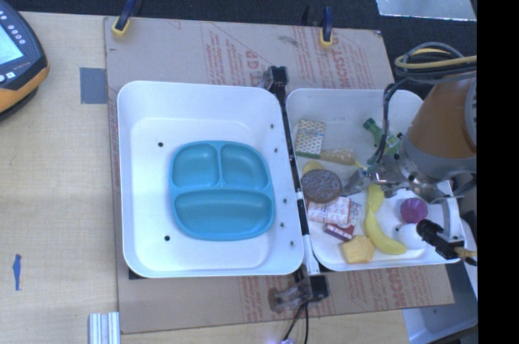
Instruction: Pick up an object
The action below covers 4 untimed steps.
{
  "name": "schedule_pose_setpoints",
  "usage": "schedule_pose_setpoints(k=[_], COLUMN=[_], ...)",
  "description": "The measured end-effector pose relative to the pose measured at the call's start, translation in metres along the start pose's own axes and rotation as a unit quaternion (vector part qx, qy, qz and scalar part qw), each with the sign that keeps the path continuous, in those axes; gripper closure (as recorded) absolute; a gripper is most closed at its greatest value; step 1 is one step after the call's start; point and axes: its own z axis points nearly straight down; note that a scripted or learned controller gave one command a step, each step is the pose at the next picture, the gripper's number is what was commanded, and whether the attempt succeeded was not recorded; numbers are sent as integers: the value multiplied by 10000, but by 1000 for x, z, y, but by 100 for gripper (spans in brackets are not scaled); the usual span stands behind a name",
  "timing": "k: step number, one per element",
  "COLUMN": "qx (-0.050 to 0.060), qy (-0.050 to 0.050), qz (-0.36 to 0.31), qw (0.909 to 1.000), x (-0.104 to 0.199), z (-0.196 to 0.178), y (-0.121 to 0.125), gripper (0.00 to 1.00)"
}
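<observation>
In the right bin (345,97) the gripper (375,172) hangs low among the clutter, with the arm (442,123) reaching over the bin's right wall. Whether the gripper is open or closed cannot be told from this slant, and nothing is seen held in it. The nearest likely pick is the banana (378,225). Its upper tip lies just below the gripper, towards the near edge of the bench, and its long axis runs from there towards the near wall, curving rightwards at the far end. By my reading, the coming move turns on this: a short drop towards the near side, with the grasp set across the banana and not along it. Other things crowd it. A purple ball (413,209) sits just to its right, a red-and-white packet (334,212) just to its left, and a yellow block (358,250) lies at its lower end, seemingly touching. A brown disc (322,185) lies left of the gripper and near it. A checkered card (310,137) and a green piece (371,126) lie further up the bin. The left bin (146,172) holds a blue plate (221,190), well apart from the gripper.
</observation>
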Motion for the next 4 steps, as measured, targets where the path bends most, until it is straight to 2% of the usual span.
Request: schedule_pose_setpoints(k=[1,2,3,4], qx=[-45,-18,-27,-23], qy=[-7,-14,6,-18], qz=[0,2,1,2], qw=[10000,10000,10000,10000], x=[-17,-6,-12,-8], z=[-6,-4,-6,-4], y=[71,14,78,28], gripper=[0,0,0,0])
